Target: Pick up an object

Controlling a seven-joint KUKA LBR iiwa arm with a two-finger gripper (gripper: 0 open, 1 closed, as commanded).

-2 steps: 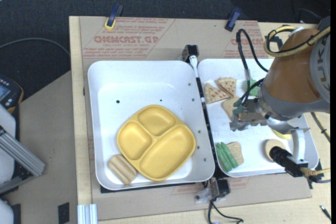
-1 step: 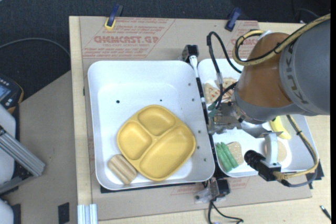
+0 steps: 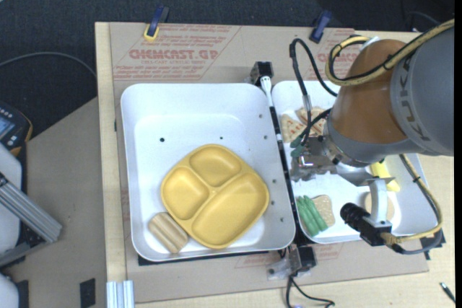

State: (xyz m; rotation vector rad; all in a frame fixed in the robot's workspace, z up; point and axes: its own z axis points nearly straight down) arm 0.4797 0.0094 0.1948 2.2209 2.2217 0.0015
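I am reaching from the right over the right bin point(image 3: 426, 207), my jaws point(image 3: 307, 155) low near its left wall; whether they are apart or together I cannot tell. Just below them lie a green toy point(image 3: 310, 213) on a tan slab point(image 3: 324, 210). The left bin point(image 3: 144, 155) holds a yellow divided plate point(image 3: 215, 195) touching a small wooden block point(image 3: 167, 231).
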